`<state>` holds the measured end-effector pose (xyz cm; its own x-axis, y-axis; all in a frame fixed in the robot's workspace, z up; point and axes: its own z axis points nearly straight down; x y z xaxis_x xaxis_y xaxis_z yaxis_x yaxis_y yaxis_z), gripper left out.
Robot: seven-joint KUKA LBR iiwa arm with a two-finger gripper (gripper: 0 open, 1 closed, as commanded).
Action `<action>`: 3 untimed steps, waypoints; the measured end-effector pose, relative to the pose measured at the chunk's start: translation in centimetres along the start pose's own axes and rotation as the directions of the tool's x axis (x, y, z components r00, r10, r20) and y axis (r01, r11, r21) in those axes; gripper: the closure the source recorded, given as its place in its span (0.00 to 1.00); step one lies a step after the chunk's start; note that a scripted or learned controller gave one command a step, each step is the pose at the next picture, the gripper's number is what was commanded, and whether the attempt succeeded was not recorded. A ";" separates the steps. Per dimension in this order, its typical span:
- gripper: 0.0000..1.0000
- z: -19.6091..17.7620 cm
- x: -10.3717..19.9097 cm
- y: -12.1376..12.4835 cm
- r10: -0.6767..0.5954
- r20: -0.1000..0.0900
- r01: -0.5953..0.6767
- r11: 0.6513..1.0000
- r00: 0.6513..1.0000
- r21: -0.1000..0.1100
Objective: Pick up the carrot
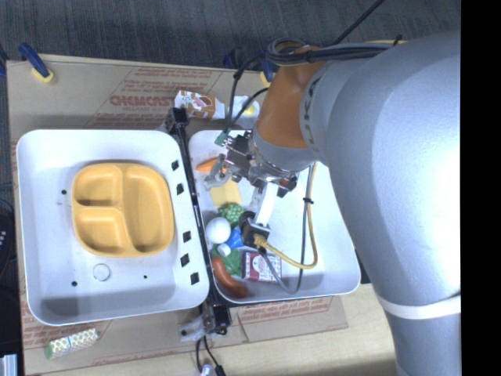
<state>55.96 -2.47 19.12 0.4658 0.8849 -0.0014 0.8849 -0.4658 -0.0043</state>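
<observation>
1. Carrot (205, 164): a short orange piece at the far-left corner of the right bin (341, 266), lying just beside the hand (225, 171) on its left side. Part of it is hidden behind the hand, and contact between the two cannot be judged.
2. Hand: at the end of the grey arm (391, 147), below the orange band (280, 116), low over the far end of the right bin. Whether it is apart or together cannot be told, and nothing can be seen clamped in it.
3. Yellow block (225, 193): directly on the near side of the hand, close to it.
4. Green item (232, 212): just nearer than the yellow block.
5. White ball (217, 229): nearer again, against the bin's left wall.
6. Blue item (234, 239): just beside the ball.
7. Red-and-white carton (255, 266): well nearer than the hand, at the bin's near end.
8. Orange-red long item (225, 276): left of the carton, along the near-left wall.
9. Yellow cable (304, 262): loops from the arm across the bin floor.
10. Left bin (35, 210): well left of the hand, holding a yellow divided tray (123, 207).
11. Small printed box (196, 103): on the desk (117, 92), beyond the hand, outside the bins.
</observation>
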 end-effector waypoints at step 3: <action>0.00 -0.1 5.0 7.4 -0.479 0.001 0.479 0.878 0.878 -0.003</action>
<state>64.86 -1.52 19.16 -0.0149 0.9999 0.0003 0.9999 0.0149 -0.0019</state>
